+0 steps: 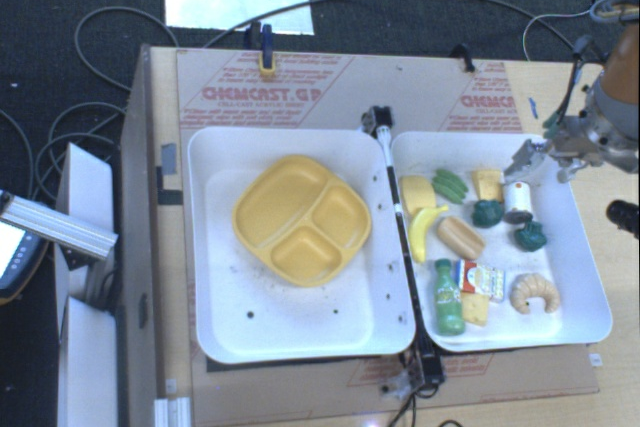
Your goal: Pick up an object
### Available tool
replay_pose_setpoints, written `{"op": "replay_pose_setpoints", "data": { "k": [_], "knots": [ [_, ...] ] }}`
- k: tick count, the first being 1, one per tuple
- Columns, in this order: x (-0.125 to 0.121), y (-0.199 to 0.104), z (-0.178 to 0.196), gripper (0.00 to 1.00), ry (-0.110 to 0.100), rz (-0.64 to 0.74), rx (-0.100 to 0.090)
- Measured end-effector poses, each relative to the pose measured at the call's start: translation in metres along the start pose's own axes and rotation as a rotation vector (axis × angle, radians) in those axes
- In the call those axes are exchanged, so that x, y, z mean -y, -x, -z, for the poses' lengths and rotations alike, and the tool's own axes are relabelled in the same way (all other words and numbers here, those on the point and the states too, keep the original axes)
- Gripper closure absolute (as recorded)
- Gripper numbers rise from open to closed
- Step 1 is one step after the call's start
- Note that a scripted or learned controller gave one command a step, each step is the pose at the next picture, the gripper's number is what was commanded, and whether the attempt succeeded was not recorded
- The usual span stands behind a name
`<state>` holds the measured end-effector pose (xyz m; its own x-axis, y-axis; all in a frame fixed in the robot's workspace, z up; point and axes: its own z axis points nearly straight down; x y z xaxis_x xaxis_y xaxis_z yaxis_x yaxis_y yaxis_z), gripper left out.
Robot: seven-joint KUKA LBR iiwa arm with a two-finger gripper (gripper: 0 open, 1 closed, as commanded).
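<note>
- Left bin (215, 325): well to the left of the jaws; it holds a yellow divided plate (302, 219), broad, stiff and smooth; you would find no narrow edge to pinch, so pass it by.
- Divider (395, 215) between the bins: a dark rail, left of the jaws; keep your descent clear of it.
- Right bin (590, 315): shallow and white, below the jaws; toy food lies crowded here, so room for the fingers is tight.
- Banana (422, 227), hot dog (461, 237), green bottle (449, 296): below and left of the jaws; likely light, hard plastic, slippery; take each across its narrow width.
- White cylinder (518, 200): just below the jaws, nearest candidate; judged light and rigid, prone to roll; close across its body.
- Dark green pieces (530, 236): just beside the cylinder; they may crowd a finger.
- Croissant (533, 293): further below the jaws; lumpy, easier to grip.
- Gripper (545, 160): poised over the bin's upper edge, nothing between its fingers; whether the jaws stand apart or closed, you cannot tell.
</note>
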<state>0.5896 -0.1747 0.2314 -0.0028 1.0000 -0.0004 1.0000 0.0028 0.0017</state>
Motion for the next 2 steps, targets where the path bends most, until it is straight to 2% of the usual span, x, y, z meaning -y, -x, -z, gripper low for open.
{"op": "replay_pose_setpoints", "data": {
  "k": [1, 2],
  "knots": [
    [-0.058, -0.034, -0.139, 0.0, 0.003, 0.002, 0.0],
    [-0.04, -0.057, -0.082, 0.0, 0.002, 0.003, 0.0]
  ]
}}
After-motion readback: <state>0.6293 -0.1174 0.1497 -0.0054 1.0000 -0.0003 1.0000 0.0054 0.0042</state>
